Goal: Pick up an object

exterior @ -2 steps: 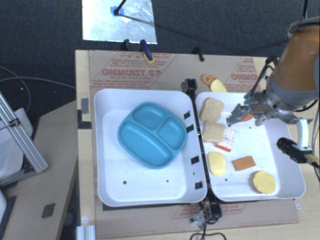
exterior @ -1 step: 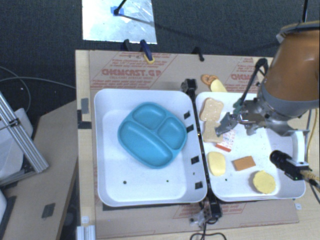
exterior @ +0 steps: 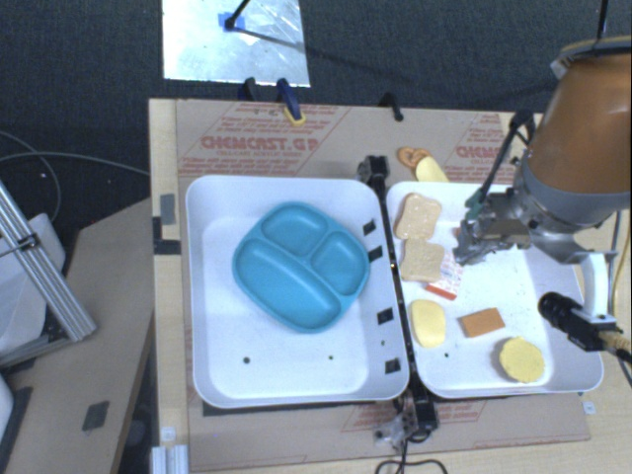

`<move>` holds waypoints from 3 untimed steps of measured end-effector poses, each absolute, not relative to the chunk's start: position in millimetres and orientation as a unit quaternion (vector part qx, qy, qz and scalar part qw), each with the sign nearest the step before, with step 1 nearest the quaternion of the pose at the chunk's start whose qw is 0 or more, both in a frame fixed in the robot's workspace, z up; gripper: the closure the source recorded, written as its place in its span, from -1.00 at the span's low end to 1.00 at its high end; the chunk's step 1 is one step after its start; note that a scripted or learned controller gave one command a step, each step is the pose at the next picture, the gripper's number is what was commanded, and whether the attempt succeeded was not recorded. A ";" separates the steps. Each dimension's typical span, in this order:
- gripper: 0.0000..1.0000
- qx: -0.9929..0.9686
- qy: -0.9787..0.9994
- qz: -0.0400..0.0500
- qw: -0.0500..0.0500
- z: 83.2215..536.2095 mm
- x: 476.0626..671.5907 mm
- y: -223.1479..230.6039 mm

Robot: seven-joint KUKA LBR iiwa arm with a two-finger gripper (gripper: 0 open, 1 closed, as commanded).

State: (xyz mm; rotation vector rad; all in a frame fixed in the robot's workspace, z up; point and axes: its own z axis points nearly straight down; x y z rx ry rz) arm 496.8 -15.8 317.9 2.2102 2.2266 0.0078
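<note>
Gripper (exterior: 472,245) fingers: cannot tell, blurred.
Nearest object: bread slice (exterior: 423,262), just left of gripper.
Long axis: undetermined.

You can't tell how the end effector (exterior: 472,248) stands: its tip is a dark blur over the right bin (exterior: 578,378), so any gap there is lost. The arm (exterior: 583,136) behind it runs off the right edge, and its bulk hides the bin's far right corner. Just beside the end effector, toward the left bin, a small red scrap (exterior: 443,288) is too small to identify. Above it, past the bin rim, an orange piece (exterior: 410,156) is half hidden behind a yellow one (exterior: 432,171).
</note>
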 end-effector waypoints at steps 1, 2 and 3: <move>1.00 0.705 0.710 0.000 -0.001 271.4 486.4 11.7; -1.00 0.706 0.708 0.001 0.001 273.7 487.0 9.9; -1.00 0.710 0.705 -0.004 -0.002 179.1 484.5 -63.4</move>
